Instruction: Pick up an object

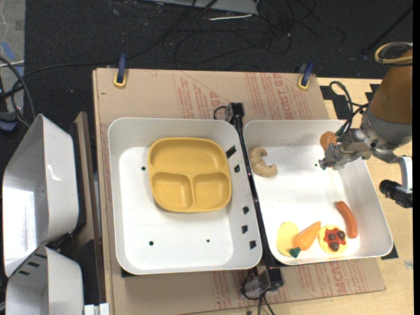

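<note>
Setting: robotics lab, test station.
We note a desk (197, 84) of bare board held by yellow clamps (120, 79), two white bins (125, 195) side by side, loose black cables (164, 35) trailing over dark carpet (59, 25), and spare bins (33, 176) stacked alongside.

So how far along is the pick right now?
Nothing looks picked yet. The croissant, sausage, carrot and the other toy food lie in the right bin; the yellow tray sits in the left bin. The gripper is low over the right bin's far right part, beside an orange piece. Grasping and lifting remain.
</note>
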Action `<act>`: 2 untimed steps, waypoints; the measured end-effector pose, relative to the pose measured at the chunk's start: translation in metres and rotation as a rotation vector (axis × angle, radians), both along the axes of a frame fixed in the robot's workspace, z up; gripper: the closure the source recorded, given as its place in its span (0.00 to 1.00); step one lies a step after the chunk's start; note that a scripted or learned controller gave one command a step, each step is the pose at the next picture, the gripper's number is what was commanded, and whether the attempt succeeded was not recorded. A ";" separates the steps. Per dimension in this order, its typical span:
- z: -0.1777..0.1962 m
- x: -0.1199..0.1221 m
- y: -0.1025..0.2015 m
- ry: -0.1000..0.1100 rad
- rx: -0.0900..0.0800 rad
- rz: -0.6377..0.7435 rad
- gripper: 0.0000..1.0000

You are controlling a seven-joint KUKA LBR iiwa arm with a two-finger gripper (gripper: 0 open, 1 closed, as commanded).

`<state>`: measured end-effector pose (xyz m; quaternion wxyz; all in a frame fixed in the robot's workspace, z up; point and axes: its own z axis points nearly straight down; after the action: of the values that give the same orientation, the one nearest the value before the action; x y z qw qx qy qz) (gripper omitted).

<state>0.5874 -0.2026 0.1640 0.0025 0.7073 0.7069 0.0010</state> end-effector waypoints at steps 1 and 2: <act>0.043 -0.001 -0.003 0.001 0.000 0.002 1.00; 0.094 0.000 -0.003 -0.001 -0.001 0.003 1.00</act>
<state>0.5877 -0.2060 0.2584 0.0033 0.7062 0.7080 0.0013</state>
